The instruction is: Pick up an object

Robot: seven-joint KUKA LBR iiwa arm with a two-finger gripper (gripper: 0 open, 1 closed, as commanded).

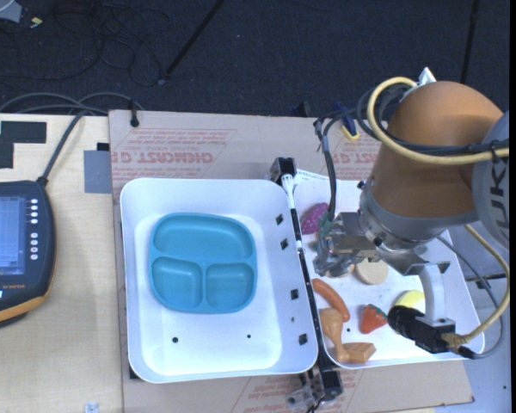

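Note:
The right bin (387,360) holds small toy foods: a purple piece (312,218) at its upper left, a red-orange sausage (330,297), a tan piece (333,325), an orange piece (356,351), a red strawberry-like piece (372,318), a yellow piece (408,299) and a cream round piece (371,272). My gripper (335,256) hangs low over the bin's left-middle, between the purple piece and the cream round. The arm's big orange and grey wrist covers the bin's upper part. I see nothing between the fingers.
The left bin (146,213) carries a blue divided plate (204,261). A black clip strip (294,248) runs between the bins. A teach pendant (9,248) lies at the far left on the bench. Cables hang around the wrist.

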